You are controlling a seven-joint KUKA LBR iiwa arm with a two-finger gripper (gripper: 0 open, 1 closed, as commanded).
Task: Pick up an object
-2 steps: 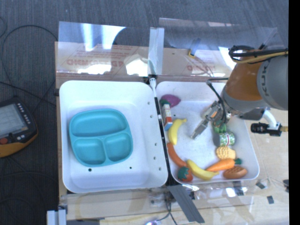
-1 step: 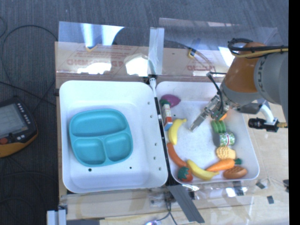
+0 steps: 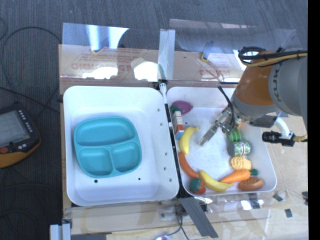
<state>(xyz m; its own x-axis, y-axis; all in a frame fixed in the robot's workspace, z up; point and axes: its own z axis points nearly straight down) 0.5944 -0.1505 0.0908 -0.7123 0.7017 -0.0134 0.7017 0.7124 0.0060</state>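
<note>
The right bin (image 3: 260, 134) holds several toy foods. A purple eggplant (image 3: 182, 106) lies at the back, a white and red tube (image 3: 176, 120) along the left wall, and a yellow banana (image 3: 186, 138) just in front of it. My gripper (image 3: 206, 136) hangs low over the bare middle of this bin, slanting down to the left, just right of that banana. Close to its right side sit a green piece (image 3: 234, 134) and a green can (image 3: 241, 148). Nothing shows in the gripper.
Along the bin's front lie an orange chili (image 3: 186, 165), a red strawberry (image 3: 196, 185), a second banana (image 3: 216, 181), a carrot (image 3: 235, 175), corn (image 3: 240, 162) and a brown piece (image 3: 251, 183). The left bin (image 3: 150, 99) holds a teal divided tray (image 3: 106, 145).
</note>
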